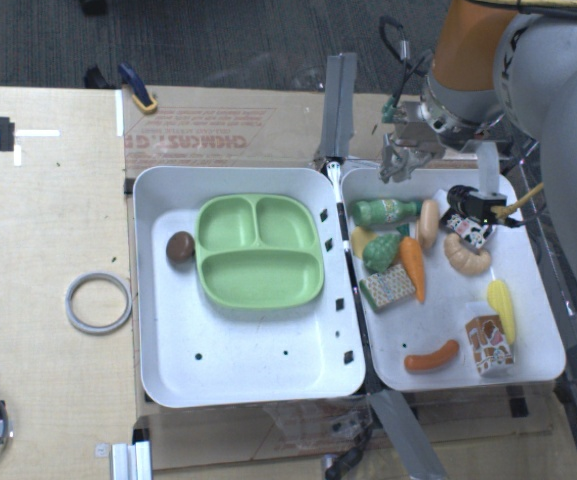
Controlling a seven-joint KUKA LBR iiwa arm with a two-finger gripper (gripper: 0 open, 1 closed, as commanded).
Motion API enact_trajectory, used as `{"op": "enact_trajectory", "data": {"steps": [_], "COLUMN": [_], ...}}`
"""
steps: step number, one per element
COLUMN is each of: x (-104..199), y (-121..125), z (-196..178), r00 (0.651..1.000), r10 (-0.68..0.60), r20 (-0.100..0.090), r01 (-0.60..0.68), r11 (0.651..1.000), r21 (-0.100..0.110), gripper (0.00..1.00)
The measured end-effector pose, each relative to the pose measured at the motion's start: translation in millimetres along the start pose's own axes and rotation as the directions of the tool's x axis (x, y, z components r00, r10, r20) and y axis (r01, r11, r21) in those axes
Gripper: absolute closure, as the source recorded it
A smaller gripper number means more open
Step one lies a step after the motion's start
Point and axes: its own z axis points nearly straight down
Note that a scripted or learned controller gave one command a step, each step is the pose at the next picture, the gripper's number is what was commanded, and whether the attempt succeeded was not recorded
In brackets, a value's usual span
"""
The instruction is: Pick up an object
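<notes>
Two shallow white bins sit side by side on my pale wooden bench [48, 228]. At the left bin [158, 368], a green divided plastic plate [260, 251] lies near the far edge with a brown ball [180, 247] at its left rim. My gripper [396, 168] hangs over the far left corner of the right bin [538, 368]; whether my jaws are spread or pressed together, I cannot tell. Just beyond it along the far edge lie a green bottle [386, 210], an orange carrot [414, 268] and a yellow corn cob [502, 308].
</notes>
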Motion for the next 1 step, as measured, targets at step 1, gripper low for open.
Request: {"op": "enact_trajectory", "data": {"steps": [1], "x": [0.2], "y": [-0.1], "z": [0.4], "r00": [1.0], "r10": [0.0], "r20": [0.0], "r01": [0.0], "r11": [1.0], "r21": [0.001], "gripper": [0.0]}}
